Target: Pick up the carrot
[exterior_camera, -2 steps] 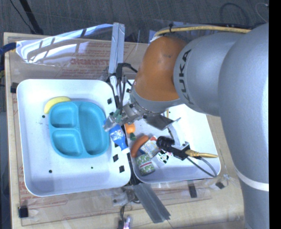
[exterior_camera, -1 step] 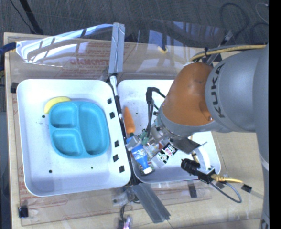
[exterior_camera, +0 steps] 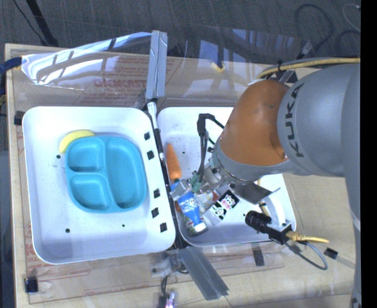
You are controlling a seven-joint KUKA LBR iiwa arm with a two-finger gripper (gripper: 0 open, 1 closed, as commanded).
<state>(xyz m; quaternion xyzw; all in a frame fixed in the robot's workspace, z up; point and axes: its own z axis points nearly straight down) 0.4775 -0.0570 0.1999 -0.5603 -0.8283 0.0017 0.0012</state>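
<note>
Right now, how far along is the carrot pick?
Done: the grey arm is over the right white bin. In hand: nothing visible; the small orange carrot lies on that bin's floor by the left wall. The gripper sits just right of it. Left: grasp and lift.

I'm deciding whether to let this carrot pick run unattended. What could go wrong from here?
1. The carrot lies along the right bin's left wall, so a finger may hit the wall rather than slide beside it.
2. A blue packet and other small items crowd the carrot's near end; the gripper sits over that clutter and may grab one of those instead.
3. A black cable hangs by the wrist and might snag.
</note>
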